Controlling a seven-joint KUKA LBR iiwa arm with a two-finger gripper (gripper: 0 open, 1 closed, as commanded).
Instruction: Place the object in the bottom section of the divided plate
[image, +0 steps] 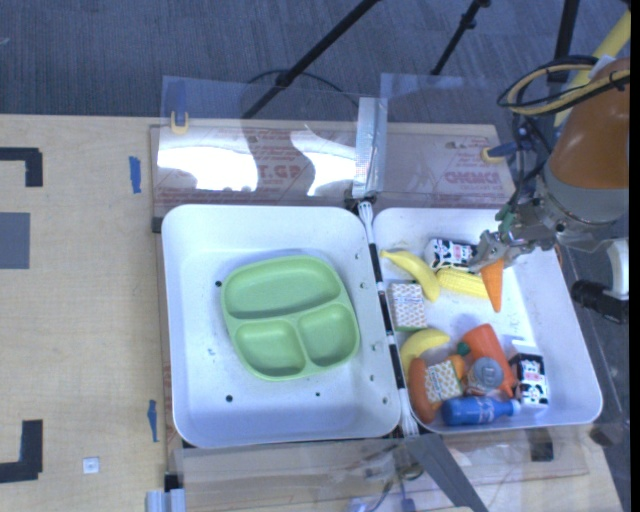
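Nearest the camera, along the front wall of the right bin (585, 385), a blue bottle (478, 410) lies on its side, touching a heap of things behind it: an orange bottle with a grey cap (485, 352), a speckled packet (441, 381), a yellow fruit (424, 343) and a small black-and-white carton (531, 376) at the heap's right; further back in that bin a second speckled packet (408, 304) lies against the left wall, a banana (416, 271) curves beside it, a corn cob (462, 283) lies just right of the banana, and another black-and-white carton (449, 251) sits behind them.

At the back right of the bin the tool (497, 252) hangs from the grey arm (590, 170); a carrot (493, 283) shows just below it with its thick end up at the fingers and its tip pointing down and forward, close above the corn cob's end; the tool appears clenched on the carrot's upper end, though the contact itself is small and partly hidden.

Left of this, the other white bin (190, 400) holds a green divided plate (289, 316); its long section lies toward the back and two smaller ones toward the front; the carrot is well apart from it, over the right bin; both bins rest on the pale wooden desk (80, 300).
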